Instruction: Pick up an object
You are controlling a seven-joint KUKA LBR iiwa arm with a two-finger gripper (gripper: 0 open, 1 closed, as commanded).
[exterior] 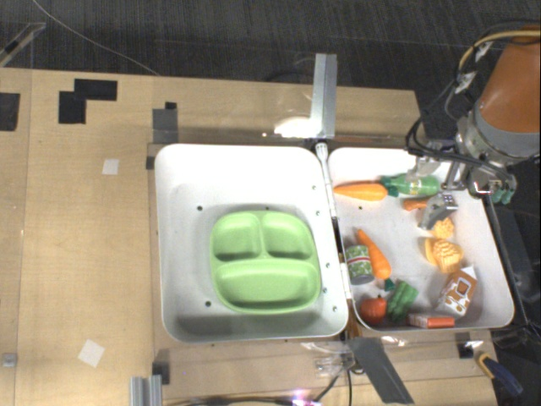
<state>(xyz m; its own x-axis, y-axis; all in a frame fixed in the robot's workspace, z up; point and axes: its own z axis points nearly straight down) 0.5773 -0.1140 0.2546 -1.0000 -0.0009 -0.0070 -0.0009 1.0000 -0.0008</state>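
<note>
Camera view. Two white bins side by side: left bin [182,227] with green divided tray [265,260]; right bin [490,252] with toy foods. Gripper [439,210] low in right bin's upper part, directly above yellow-orange toy [443,250]; finger spread and any hold impossible to tell. At gripper's 9 o'clock, orange carrot [361,191]; at 11 o'clock, just beside, green bottle [412,184]; at 5 o'clock, small carton [457,292]; at 7 o'clock, second carrot [374,255] beside small can [359,266].
</note>
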